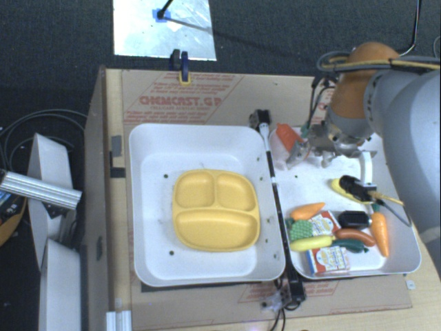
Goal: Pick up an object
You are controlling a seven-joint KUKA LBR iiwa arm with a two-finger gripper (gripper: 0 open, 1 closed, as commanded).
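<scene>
In the right bin [406, 257], the toys are heaped at the near edge: a box [329, 254], a corn cob [309, 242], a sausage [353, 237] and two carrots [306, 211], touching or overlapping, so a grasp there is judged likely to slip. Nearer the far left corner an orange piece [287, 136] lies apart, just beside the gripper [310, 154]. It is judged the better target, best approached squarely with the bin wall cleared; whether the fingers are apart or together cannot be told.
</scene>
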